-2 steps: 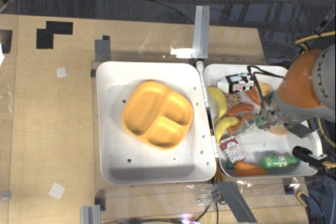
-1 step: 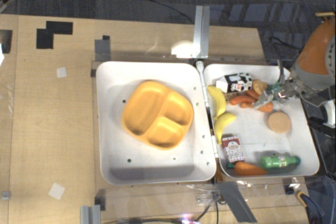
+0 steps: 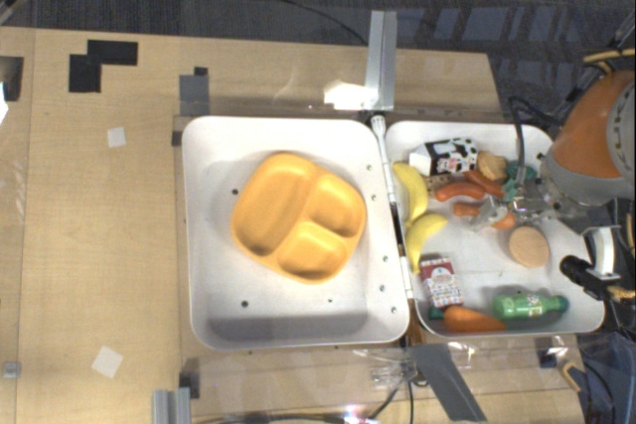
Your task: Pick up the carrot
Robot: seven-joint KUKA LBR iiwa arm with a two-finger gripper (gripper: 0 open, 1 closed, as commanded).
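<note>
**Claw low in the right bin, carrot at the near wall**

The desk (image 3: 89, 243) carries two white bins side by side. The left bin (image 3: 214, 313) holds a yellow divided plate (image 3: 298, 215), which sits near its middle and tilts slightly.

The right bin (image 3: 586, 318) is crowded. The carrot (image 3: 473, 319) lies flat along the near wall, thick end to the left, its tip just beside a green bottle (image 3: 532, 305) that lies on its side. A small red carton (image 3: 441, 281) sits just above the carrot's thick end. Two bananas (image 3: 417, 212) curve along the bin's left wall. Toward the far wall stands a black-and-white carton (image 3: 449, 157), with a bun (image 3: 491, 164) to its right and a reddish sausage (image 3: 467, 188) below them. A tan round piece (image 3: 529, 247) rests right of centre.

The arm (image 3: 596, 149) enters from the right, its orange band above the bin's right wall. The claw (image 3: 502, 207) is down among the items at the bin's middle, close to the sausage and a small orange piece (image 3: 505, 222), and well apart from the carrot. Its metal tips merge with the clutter around them, so I cannot tell whether the claw is released or clenched, or whether anything sits between its tips. The carrot lies untouched on the bin floor.
</note>
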